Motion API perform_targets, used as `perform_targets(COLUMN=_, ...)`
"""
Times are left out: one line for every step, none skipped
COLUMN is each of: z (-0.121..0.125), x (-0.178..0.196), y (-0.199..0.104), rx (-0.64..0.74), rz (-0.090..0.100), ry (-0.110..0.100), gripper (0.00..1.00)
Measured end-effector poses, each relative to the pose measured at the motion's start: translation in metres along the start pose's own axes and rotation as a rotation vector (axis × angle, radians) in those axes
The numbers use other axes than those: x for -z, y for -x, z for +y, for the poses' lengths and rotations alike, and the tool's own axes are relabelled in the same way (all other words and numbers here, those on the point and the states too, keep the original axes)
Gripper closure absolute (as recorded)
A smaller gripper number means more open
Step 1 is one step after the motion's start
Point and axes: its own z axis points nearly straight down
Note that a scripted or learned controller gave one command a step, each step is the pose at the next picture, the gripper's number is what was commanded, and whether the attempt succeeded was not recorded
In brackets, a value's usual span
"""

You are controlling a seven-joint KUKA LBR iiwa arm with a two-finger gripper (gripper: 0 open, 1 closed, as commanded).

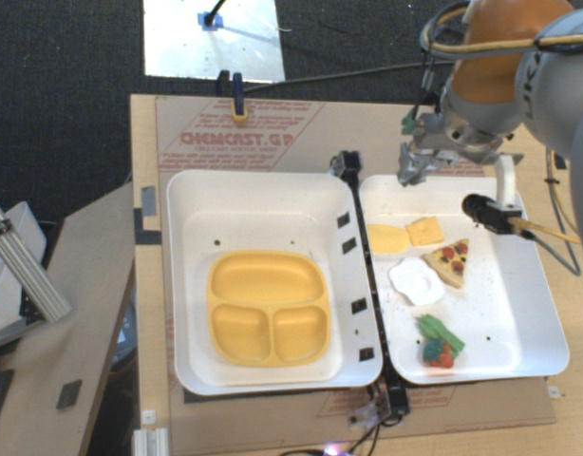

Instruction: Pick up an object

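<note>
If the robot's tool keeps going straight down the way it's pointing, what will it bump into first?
Probably the bare white floor of the right bin near its back edge. The tool hangs above that spot, and the yellow cracker lies a little nearer the camera. Depth is hard to judge from this slant.

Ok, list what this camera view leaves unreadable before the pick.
- Gripper: small and dark above the right bin; whether it is open or shut cannot be read.
- Arm: cut off by the right and top edges.
- Green and red toy: too small to identify.
- White piece: pale against the white bin, outline faint.
</note>
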Motion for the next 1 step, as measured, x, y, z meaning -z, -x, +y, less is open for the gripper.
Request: perform_targets(z=0.0000, x=-0.0137, y=-0.0519, rx=0.000, rz=0.000, ry=-0.001, gripper=1.00)
